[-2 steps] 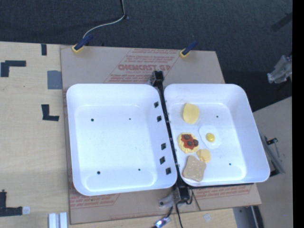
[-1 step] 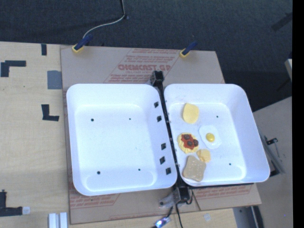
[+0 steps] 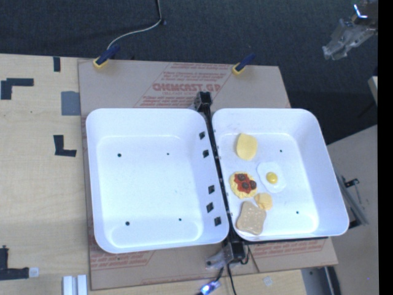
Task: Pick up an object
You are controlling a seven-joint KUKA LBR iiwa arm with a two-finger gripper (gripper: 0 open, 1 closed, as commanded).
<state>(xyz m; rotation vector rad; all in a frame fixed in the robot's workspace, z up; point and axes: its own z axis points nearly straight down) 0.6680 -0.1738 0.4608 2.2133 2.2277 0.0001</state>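
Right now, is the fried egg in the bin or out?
In: the fried egg lies flat on the right bin's floor.

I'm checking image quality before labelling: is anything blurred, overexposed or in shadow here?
In the camera view the gripper at top right is blurred and pale against the dark floor; the right bin is bright enough that its walls nearly wash out; the fried egg barely stands out from it; the toast and other food look sharp, with only faint shadows.

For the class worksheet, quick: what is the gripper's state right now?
Two-finger gripper: up at the view's top right, away from the shallow white right bin; whether it is open or closed cannot be told.
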